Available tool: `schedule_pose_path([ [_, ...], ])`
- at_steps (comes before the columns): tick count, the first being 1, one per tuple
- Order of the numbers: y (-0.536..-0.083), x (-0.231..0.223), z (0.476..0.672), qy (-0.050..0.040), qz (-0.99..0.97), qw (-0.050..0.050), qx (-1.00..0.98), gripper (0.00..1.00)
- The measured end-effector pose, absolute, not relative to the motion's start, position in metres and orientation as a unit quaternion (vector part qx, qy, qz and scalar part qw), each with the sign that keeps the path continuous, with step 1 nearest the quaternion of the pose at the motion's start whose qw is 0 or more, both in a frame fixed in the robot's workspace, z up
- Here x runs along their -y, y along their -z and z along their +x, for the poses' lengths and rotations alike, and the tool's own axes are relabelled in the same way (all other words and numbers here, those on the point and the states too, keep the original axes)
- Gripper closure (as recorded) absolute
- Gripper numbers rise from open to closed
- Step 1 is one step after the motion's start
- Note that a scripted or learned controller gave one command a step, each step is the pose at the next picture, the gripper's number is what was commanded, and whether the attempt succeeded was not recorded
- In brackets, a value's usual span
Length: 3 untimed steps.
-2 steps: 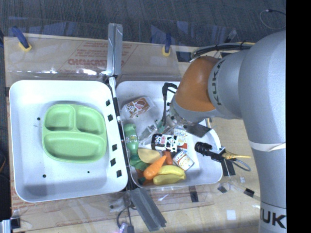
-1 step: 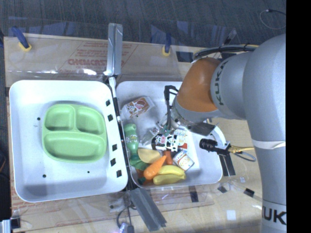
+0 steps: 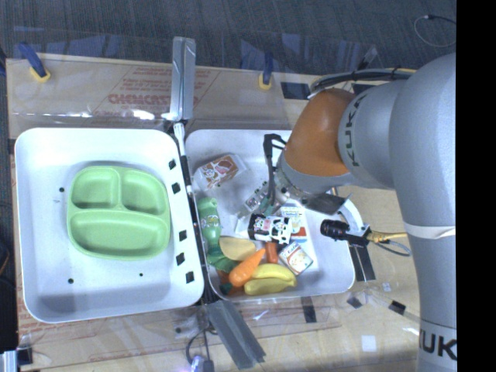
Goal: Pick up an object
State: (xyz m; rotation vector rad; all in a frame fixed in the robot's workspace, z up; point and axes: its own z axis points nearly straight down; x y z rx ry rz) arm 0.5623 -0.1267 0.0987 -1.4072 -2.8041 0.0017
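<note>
Toys crowd the right bin's (image 3: 341,281) near end, a carrot (image 3: 248,267), banana (image 3: 270,278) and green bottle (image 3: 208,215) among small cartons, while the gripper (image 3: 267,208) hangs over them, mostly hidden under the arm's wrist (image 3: 318,142), its state impossible to tell.

Grey KUKA-lettered arm (image 3: 411,130), orange band

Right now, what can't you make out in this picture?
- Hand: the wrist above hides the fingers, so open or shut is unclear.
- Right bin: the arm covers its far right corner.
- Cartons: print too small to read.
- Green toy: buried under the carrot and banana.
</note>
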Motion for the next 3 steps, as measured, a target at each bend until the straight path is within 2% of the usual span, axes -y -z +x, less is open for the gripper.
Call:
schedule_pose_path([
  [1, -0.099, 0.127, 0.562, -0.0007, -0.449, 0.002, 0.894, 0.0],
  [2, -0.09, 0.131, 0.562, -0.0004, -0.372, 0.004, 0.928, 0.0],
  [3, -0.091, 0.182, 0.584, 0.0003, -0.371, 0.001, 0.928, 0.0],
])
